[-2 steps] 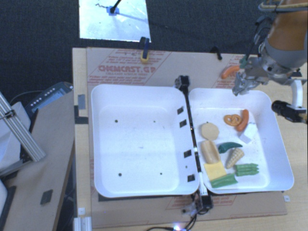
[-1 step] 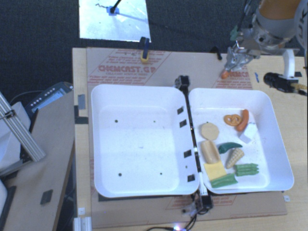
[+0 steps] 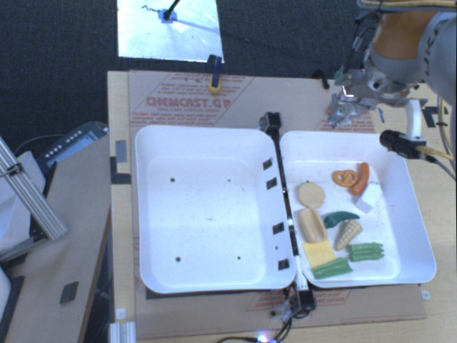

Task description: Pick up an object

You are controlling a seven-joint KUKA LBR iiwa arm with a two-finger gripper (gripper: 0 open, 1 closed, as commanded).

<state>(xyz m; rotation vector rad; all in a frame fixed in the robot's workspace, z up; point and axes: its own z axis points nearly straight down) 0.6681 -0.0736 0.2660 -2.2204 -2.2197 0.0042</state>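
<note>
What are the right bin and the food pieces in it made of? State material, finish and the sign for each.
Right bin: likely moulded plastic, smooth white, with rounded corners and soft sheen. Pretzel, corn cob and yellow cheese slab: probably toy plastic, given flat saturated colours and uniform surfaces; rubber is possible.

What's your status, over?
End effector above the bench behind the right bin, nothing between its fingers. Toy food clustered in that bin: pretzel, corn, cheese. Nothing in the way.

Toy food point(image 3: 335, 227) in right bin point(image 3: 407, 213)
</note>
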